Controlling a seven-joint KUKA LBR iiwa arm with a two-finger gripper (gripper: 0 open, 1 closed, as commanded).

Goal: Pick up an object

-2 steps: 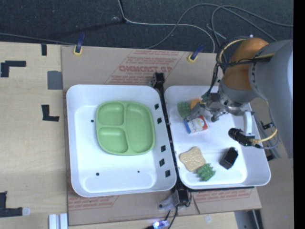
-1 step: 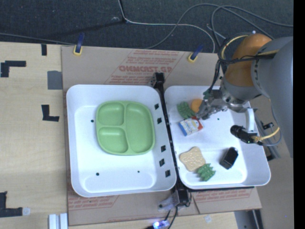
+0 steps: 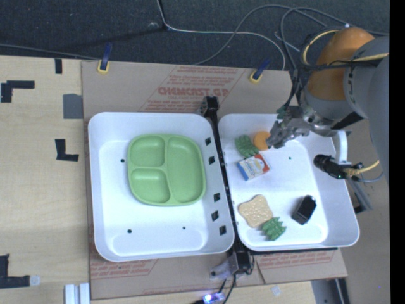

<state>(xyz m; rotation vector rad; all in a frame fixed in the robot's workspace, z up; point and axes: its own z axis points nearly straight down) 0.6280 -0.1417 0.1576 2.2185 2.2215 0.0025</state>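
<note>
- A cardboard sheet (image 3: 190, 87) lies on a pale wooden bench, with a dark mat and loose cables behind; two white bins sit on it side by side
- Nearest in the right bin (image 3: 335, 233): a green sprig (image 3: 273, 228) touching a toast slice (image 3: 255, 210), and a black block (image 3: 305, 209) well apart to their right
- Mid-bin: a small carton (image 3: 253, 167), lying tilted, just beside a leafy green piece (image 3: 245, 145) behind it
- Farther back: an orange ball (image 3: 260, 139), beside the green piece and partly covered by the tool
- The gripper (image 3: 278, 137) hangs low over the bin's back left part, its tip at the orange ball; whether it is released or clenched I cannot tell, and nothing can be seen held in it
- The left bin (image 3: 104, 170) carries a green divided plate (image 3: 167, 170), near its middle
- Farthest: the grey arm with its orange band rises at the right, above the bin's back edge
- Step, as I judge it: the approach or the descent on a target, most likely the orange ball or the green piece; no lift has begun
- The next move calls for settling squarely on one item; ball, green piece and carton crowd together, so a slip or a nudge of a neighbour is the risk
</note>
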